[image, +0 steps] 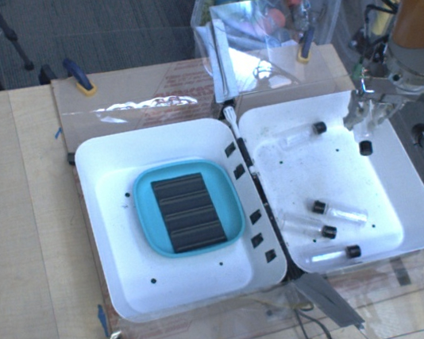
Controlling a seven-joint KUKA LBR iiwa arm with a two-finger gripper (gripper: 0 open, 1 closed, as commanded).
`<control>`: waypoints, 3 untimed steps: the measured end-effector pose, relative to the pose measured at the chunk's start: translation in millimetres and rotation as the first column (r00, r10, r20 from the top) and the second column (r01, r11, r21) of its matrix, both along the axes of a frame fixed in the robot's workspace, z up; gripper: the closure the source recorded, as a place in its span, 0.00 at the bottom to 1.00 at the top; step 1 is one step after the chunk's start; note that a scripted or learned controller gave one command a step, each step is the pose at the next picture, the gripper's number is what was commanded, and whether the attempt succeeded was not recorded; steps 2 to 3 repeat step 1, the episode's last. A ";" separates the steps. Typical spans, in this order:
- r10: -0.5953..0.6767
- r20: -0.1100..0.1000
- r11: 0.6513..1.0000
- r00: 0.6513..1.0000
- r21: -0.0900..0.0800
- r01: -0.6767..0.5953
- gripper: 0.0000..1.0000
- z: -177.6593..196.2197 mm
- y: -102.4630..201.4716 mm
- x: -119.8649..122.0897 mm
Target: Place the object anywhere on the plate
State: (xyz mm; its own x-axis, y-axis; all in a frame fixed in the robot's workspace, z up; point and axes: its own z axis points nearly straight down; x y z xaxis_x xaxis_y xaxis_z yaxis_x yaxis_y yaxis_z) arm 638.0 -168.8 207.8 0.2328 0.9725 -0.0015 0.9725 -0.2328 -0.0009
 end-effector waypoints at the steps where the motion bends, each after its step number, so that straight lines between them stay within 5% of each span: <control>1: 0.000 0.000 1.000 1.000 0.000 0.000 0.00 0.2 0.1 0.1; 3: 0.000 0.000 1.000 1.000 0.000 0.000 0.00 0.2 0.1 0.1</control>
